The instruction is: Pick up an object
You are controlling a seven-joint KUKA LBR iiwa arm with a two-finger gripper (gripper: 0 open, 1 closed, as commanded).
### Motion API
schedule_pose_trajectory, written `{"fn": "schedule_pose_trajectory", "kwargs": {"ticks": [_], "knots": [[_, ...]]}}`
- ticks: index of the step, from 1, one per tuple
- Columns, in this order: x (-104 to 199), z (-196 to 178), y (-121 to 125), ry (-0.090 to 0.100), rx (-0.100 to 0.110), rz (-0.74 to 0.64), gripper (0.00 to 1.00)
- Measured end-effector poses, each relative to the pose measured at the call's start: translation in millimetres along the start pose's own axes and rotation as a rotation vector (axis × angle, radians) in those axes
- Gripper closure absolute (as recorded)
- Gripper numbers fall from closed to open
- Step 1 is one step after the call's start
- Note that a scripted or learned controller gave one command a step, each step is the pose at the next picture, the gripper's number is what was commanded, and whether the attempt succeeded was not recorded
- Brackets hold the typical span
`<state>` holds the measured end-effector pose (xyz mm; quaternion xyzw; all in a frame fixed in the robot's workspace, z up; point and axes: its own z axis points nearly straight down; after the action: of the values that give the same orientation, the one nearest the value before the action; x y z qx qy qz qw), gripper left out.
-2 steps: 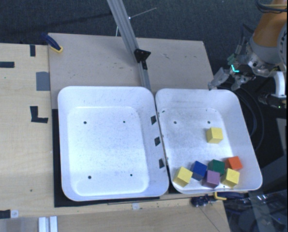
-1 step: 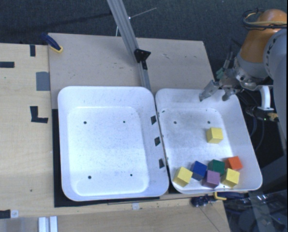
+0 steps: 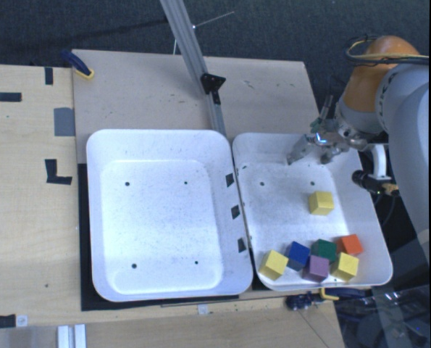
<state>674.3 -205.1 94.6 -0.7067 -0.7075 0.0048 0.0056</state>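
Grey KUKA arm with orange band (image 3: 378, 75) comes in from 3 o'clock; its two-finger metal gripper (image 3: 313, 151) sits at the 12 o'clock end of the right shallow white plastic bin (image 3: 273, 194), fingers spread apart, nothing between them. Lone yellow cube (image 3: 321, 202) lies mid-bin, toward 6 o'clock of the gripper, apart from it. Cluster along the bin's 6 o'clock edge: second yellow cube (image 3: 274, 264) at the 9 o'clock end, blue cube (image 3: 298, 254) just beside it, purple cube (image 3: 318, 267), green cube (image 3: 324, 250), orange cube (image 3: 351, 244), third yellow cube (image 3: 347, 266) at the 3 o'clock end. Left shallow white plastic bin (image 3: 161, 212) touches the right one, on a wooden bench (image 3: 27, 194).
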Motion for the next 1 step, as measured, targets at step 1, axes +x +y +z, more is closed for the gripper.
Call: {"fn": "schedule_pose_trajectory", "kwargs": {"ticks": [1], "knots": [[0.5, 0.3, -0.7, -0.001, -0.003, 0.000, 0.00]]}}
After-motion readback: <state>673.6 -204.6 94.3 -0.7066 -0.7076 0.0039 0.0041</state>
